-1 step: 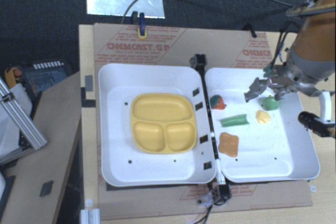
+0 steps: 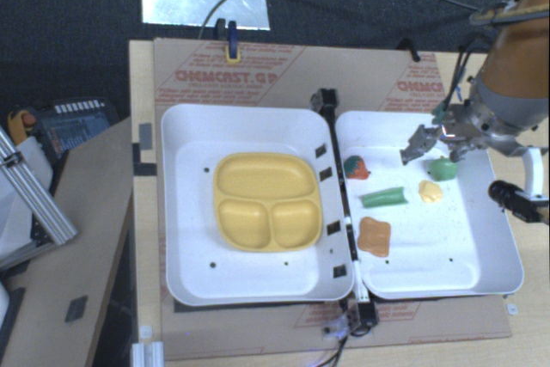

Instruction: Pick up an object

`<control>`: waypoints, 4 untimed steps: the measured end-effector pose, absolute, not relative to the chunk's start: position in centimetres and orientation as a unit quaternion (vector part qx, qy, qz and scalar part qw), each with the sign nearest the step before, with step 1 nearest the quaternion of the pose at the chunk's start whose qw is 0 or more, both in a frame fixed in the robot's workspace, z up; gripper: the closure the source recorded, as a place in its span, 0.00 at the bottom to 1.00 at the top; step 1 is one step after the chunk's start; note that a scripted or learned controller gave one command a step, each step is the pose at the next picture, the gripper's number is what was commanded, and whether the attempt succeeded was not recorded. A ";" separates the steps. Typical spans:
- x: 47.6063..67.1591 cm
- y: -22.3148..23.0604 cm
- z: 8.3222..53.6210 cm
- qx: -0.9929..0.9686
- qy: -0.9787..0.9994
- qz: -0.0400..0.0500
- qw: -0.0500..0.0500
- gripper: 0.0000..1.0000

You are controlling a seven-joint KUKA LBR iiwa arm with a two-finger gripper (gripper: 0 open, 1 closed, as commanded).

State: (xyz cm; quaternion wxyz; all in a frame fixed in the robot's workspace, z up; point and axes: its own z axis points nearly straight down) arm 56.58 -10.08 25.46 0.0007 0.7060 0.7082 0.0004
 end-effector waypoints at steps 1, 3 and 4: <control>56.6 -10.3 19.2 0.707 0.707 -0.001 -0.001 0.00; 56.3 -11.2 8.7 0.707 0.707 0.000 0.000 0.00; 56.5 -11.3 10.2 0.707 0.708 0.003 0.003 1.00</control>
